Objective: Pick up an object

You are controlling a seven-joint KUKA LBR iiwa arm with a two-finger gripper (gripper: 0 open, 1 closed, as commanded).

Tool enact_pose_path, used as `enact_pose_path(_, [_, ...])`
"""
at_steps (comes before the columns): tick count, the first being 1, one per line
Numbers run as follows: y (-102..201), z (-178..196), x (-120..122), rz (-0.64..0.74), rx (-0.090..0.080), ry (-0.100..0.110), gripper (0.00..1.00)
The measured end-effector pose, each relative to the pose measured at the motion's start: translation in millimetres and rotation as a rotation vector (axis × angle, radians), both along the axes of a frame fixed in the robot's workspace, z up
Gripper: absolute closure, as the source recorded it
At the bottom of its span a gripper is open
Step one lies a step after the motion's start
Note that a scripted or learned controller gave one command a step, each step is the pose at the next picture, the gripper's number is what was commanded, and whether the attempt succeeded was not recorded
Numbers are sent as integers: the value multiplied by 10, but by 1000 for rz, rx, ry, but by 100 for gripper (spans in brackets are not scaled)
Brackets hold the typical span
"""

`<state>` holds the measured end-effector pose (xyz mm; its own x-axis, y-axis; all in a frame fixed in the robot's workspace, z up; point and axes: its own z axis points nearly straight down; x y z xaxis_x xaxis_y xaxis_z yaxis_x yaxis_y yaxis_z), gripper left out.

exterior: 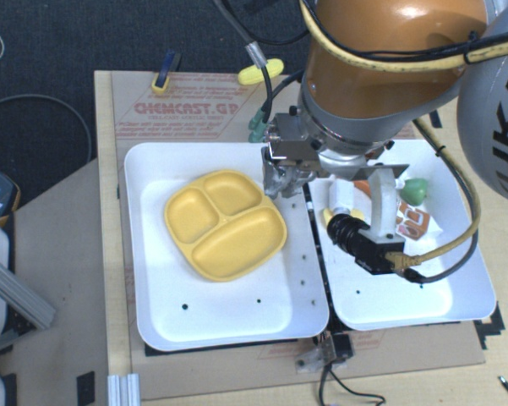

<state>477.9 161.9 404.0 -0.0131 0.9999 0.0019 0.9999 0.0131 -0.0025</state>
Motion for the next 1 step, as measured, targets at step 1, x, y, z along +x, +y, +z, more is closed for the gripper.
enact_pose_path(1, [-62, 117, 17, -11, -1, -4, 100])
